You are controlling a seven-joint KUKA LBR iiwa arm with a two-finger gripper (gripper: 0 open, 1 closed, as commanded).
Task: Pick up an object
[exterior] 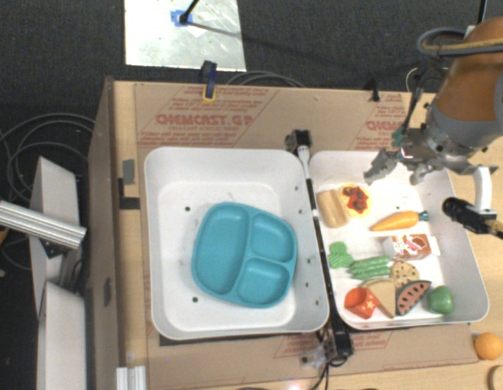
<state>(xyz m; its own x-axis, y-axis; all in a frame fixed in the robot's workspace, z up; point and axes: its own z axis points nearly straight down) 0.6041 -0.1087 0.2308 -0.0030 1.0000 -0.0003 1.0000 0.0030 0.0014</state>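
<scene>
The toy food sits crowded in the right bin point(470, 258), and the carrot point(395, 220) makes the handiest landmark: orange, lying almost flat across the middle of the pile. Up and to the left of the carrot lie a tan bread roll point(331, 208) and a red-and-yellow piece point(355, 199), close together. Just below the carrot there's a small printed packet point(411, 245), then green beans point(369, 266), a watermelon slice point(411, 295) and a green ball point(440, 300) further down.

The gripper point(403, 162) hangs above and slightly right of the carrot, over the bare upper end of the bin. Its fingers look spread apart, one reaching left, one down-right, with nothing between them and nothing touched.

The risk here is the crowding. Below the carrot the pieces touch or overlap, so a descent there could pinch two at once or wedge a finger on top of one. The carrot itself is rounded and tapered, so it may well squirt out of a closing grip. A drop straight down from here would likely close on bare bin floor.

Far left of the carrot, the blue divided plate point(243, 253) rests in the left bin point(170, 218).
</scene>
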